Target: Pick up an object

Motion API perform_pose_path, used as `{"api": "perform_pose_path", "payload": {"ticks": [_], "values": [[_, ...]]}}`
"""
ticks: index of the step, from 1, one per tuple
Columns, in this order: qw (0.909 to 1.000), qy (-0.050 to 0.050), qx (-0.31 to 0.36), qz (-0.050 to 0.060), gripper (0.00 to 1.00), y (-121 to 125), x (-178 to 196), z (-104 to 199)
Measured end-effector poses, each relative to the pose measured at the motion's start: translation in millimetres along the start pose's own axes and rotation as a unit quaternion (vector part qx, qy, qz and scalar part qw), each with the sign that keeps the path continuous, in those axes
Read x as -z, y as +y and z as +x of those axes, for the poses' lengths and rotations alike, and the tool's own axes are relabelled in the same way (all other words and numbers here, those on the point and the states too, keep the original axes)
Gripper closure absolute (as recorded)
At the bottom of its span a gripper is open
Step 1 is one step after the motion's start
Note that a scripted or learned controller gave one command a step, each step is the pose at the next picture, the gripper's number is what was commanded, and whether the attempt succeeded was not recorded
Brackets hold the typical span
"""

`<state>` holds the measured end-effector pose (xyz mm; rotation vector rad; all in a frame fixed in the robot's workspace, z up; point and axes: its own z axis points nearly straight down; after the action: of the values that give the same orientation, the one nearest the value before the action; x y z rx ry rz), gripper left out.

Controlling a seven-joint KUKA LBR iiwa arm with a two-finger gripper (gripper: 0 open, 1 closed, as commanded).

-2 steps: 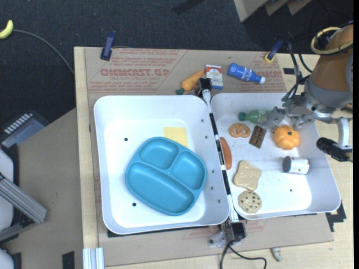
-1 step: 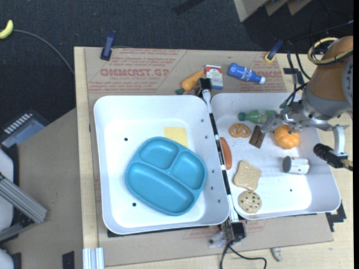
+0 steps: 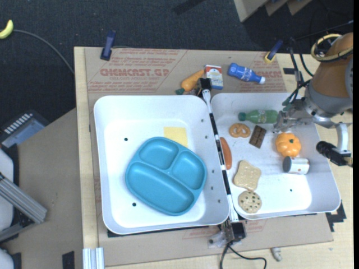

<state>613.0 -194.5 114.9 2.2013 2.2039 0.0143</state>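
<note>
The left bin holds a blue divided plate in the lower middle of the frame, with a yellow cheese slice just above it. A hot dog lies along the seam between the bins. In the right bin are a pretzel, a chocolate bar, a slice of bread, a cookie, a green bottle, a small pumpkin and a can. The gripper hangs at the right, just above the pumpkin, beside the green bottle; whether it is parted or grasps anything, I cannot tell.
</note>
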Motion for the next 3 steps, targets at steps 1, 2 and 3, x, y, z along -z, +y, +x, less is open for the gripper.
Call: {"api": "perform_pose_path", "payload": {"ticks": [1,2,3], "values": [[1.0,0.0,0.0,0.001,0.0,-0.3,-0.6,0.2],[0.9999,0.006,-0.001,0.014,0.0,-36.9,-29.9,-8.9],[0.9999,0.006,-0.001,0.012,1.0,-35.6,-19.4,-8.8]]}}
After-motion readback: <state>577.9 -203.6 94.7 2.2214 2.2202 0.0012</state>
